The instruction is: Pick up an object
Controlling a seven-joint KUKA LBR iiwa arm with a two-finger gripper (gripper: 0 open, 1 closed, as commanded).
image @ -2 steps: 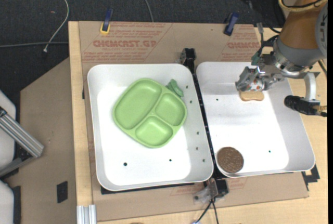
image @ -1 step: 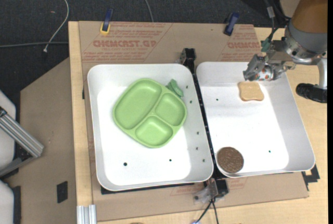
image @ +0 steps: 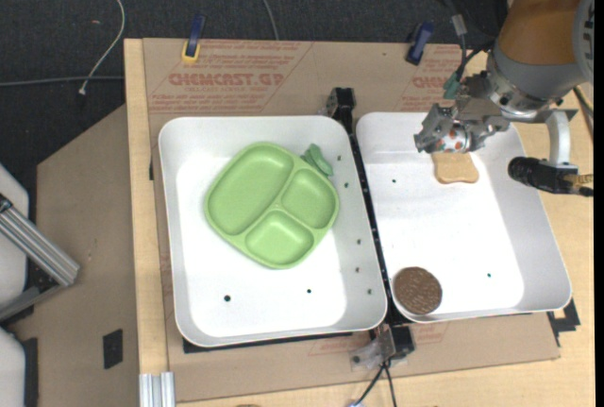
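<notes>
In the right bin [image: 528, 235], a tan toast-shaped piece [image: 457, 170] lies near the back. A round brown disc [image: 416, 290] rests at that bin's front left corner. My gripper [image: 444, 139] hangs over the back of the right bin, just above and left of the tan piece, and its tip partly overlaps that piece's far edge. The left bin [image: 189, 207] holds a green divided plate [image: 273, 204], with a small green object [image: 319, 160] at the plate's back right rim.
The grey arm with its orange band [image: 543, 13] comes in from the upper right, over the right bin's back corner. A black clamp [image: 341, 101] sits between the bins at the back. Blue clips [image: 194, 37] hold the cardboard base's far edge.
</notes>
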